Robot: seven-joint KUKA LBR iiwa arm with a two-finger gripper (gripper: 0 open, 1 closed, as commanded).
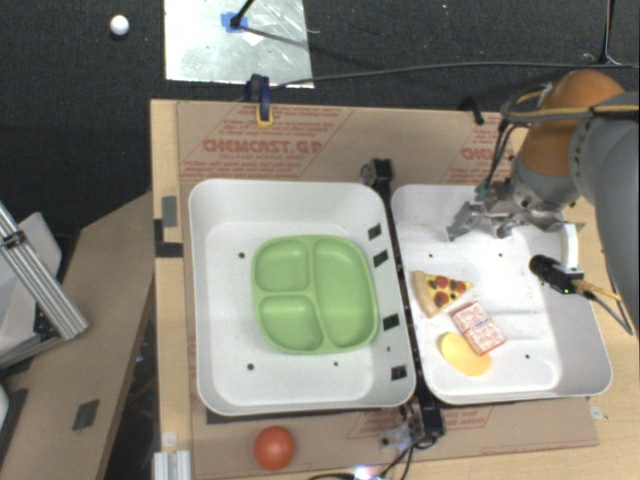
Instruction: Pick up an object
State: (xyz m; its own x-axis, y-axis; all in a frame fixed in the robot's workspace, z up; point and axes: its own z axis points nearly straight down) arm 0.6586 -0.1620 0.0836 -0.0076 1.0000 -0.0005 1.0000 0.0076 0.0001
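Resting side by side on the surface [330, 138] are two white bins: the left bin [215, 298] holds one green divided plate [314, 294], and the right bin [580, 353] holds one pizza slice [440, 290], one red-patterned packet [477, 329] and one yellow piece [463, 356]. At the right bin's far edge the gripper [487, 219] hangs with fingers apart, gripping nothing. One orange ball [274, 447] lies at the surface's near edge.

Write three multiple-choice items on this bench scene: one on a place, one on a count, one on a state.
1. Where does the pizza slice lie?
A. right bin
B. left bin
C. outside both bins

2. How many compartments has the green tray?
A. two
B. three
C. five

3. How does the gripper stand to the pizza slice?
A. clamped on it
B. apart from it
C. pressing it flat

Key: 1 A, it rests on the right bin floor. 2 B, ridges divide the tray in three. 3 B, bare bin floor separates them.
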